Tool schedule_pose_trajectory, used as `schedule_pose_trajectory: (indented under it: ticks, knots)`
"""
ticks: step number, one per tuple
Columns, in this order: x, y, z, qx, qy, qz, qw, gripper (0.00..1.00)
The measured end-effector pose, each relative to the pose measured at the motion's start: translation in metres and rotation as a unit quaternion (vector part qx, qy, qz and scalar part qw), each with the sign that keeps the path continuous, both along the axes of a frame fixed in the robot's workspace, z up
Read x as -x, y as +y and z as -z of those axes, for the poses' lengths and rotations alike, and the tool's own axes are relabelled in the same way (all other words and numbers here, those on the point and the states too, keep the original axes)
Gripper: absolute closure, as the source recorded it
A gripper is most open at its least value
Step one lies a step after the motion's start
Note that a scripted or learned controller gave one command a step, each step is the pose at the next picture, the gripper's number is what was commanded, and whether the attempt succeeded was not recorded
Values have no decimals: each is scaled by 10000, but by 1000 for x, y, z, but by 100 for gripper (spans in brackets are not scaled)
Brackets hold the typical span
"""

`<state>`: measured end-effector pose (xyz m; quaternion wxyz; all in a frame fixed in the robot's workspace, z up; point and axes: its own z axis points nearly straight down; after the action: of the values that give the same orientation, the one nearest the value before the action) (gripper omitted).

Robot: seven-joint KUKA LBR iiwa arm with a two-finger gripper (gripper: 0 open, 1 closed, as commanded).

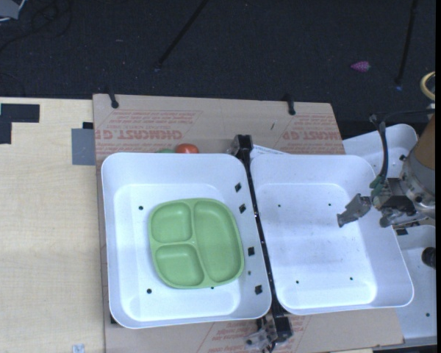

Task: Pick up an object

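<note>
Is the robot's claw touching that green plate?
Apart. The camera view shows the gripper over the right bin, while the green plate lies in the left bin.

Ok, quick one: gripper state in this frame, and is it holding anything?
Gripper: over the right-hand bin near its right rim, nothing visible between its fingers; open or shut cannot be told.

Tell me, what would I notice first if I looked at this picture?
The bright green plate with three sections pops out first, lying flat in the left white bin. Next comes the robot's hand, reaching in from the right over the right white bin. A small red-orange thing peeks out behind the left bin.
</note>
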<state>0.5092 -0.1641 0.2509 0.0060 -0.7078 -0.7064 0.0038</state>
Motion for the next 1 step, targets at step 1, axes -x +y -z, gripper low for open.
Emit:
schedule_pose_trajectory:
  ticks: [1]
  knots:
    - [-2,0,-6,11,-53,-10,10000,0]
